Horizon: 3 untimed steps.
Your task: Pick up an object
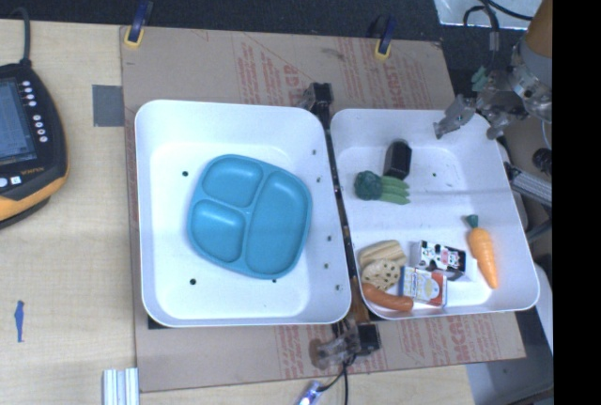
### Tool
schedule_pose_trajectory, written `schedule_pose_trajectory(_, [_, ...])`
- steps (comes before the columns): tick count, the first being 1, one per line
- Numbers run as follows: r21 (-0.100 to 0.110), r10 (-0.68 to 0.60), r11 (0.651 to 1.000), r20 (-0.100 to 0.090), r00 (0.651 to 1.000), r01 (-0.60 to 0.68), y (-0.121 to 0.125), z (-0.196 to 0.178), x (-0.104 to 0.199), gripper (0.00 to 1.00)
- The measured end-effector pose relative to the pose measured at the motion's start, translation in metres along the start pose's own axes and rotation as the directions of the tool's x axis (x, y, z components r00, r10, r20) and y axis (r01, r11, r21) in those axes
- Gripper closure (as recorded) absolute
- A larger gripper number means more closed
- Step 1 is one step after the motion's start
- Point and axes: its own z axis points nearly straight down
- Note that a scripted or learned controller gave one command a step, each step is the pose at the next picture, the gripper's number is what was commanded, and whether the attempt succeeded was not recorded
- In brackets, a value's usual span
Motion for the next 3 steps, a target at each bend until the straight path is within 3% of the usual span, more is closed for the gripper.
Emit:
schedule_pose_trajectory(1, [0.003, -0.001, 1.0, 0.0, 1.0, 0.001, 0.021, 0.116, 0.033, 0.0])
schedule_pose_trajectory(2, [0.002, -0.003, 1.0, 0.0, 1.0, 0.003, 0.022, 0.104, 0.032, 1.0])
schedule_pose_trajectory(3, [-0.002, 0.0, 1.0, -0.002, 1.0, 0.0, 0.005, 0.029, 0.102, 1.0])
